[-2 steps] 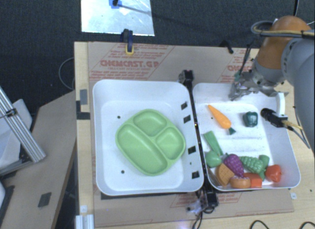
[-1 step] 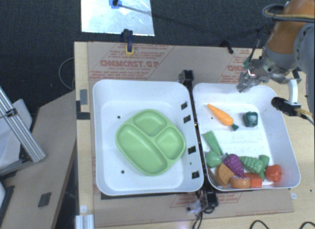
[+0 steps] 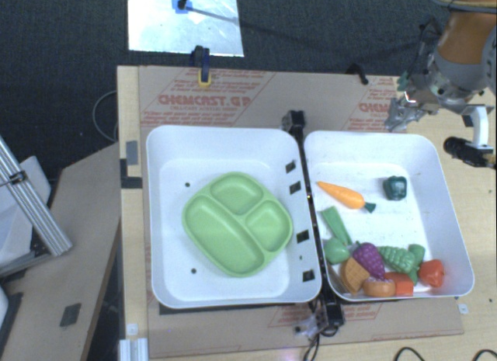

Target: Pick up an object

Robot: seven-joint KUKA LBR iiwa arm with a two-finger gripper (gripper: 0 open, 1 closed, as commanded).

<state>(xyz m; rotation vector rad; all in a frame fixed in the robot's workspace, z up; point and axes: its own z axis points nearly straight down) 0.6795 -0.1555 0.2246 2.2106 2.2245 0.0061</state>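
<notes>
The gripper [image 3: 398,115] hangs above the far edge of the right bin [image 3: 435,157], off its far right corner; its opening cannot be judged. The carrot [image 3: 340,194] lies mid-bin, a dark green pepper [image 3: 395,187] to its right, other toy produce heaped at the near edge. The left bin [image 3: 167,165] holds a green divided plate [image 3: 237,223]. Both rest on a cardboard sheet [image 3: 233,99] over the bench; dark carpet [image 3: 62,26] lies beyond.

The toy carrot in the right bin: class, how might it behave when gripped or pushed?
The carrot looks like smooth moulded plastic, so probably stiff, light and somewhat slippery. Its rounded, tapered body would likely roll or pivot if pushed. It lies apart from the pile, which should ease gripping.
</notes>
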